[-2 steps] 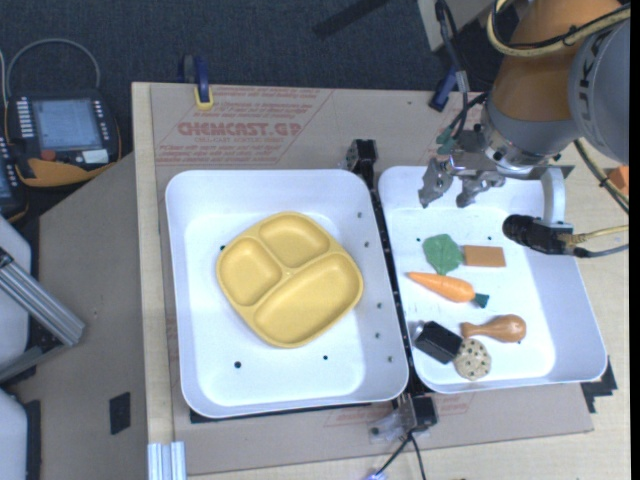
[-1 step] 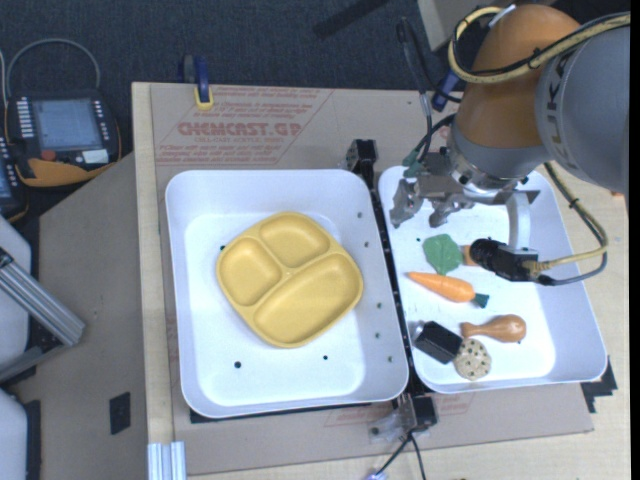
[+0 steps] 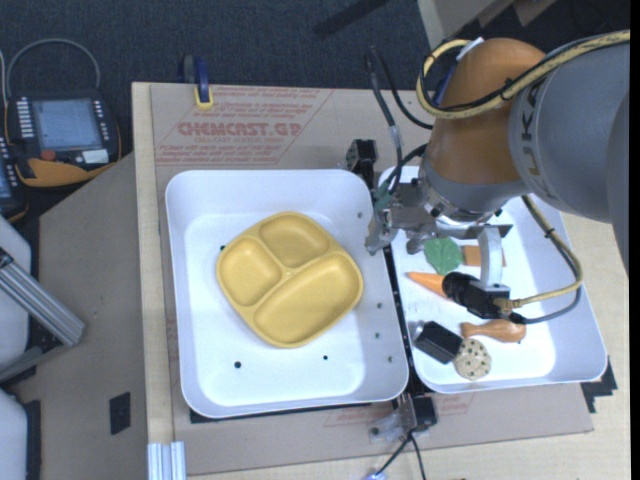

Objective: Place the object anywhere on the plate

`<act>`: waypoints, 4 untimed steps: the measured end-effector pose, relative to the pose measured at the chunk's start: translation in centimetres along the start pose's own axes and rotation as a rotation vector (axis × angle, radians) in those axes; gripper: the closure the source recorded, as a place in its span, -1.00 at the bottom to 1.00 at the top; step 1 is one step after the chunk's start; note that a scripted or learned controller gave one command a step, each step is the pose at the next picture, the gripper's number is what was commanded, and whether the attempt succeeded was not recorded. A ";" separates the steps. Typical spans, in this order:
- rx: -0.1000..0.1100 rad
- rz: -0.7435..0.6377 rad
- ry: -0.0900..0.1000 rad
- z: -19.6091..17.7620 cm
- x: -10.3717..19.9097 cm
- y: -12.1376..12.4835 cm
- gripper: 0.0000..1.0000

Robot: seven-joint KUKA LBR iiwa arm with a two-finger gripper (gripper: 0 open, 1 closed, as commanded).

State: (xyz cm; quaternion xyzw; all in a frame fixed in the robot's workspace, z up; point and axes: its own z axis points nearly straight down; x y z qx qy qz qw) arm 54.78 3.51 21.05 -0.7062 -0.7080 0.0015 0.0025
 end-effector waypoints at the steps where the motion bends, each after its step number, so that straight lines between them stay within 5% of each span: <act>1: -0.002 -0.002 0.001 -1.9 4.5 -2.9 1.00; 2: 0.000 0.001 -0.001 -0.3 6.3 -5.3 1.00; 3: -0.005 0.003 -0.001 -0.4 6.1 -4.8 1.00; 4: -0.005 0.003 -0.001 -0.4 6.1 -4.8 -1.00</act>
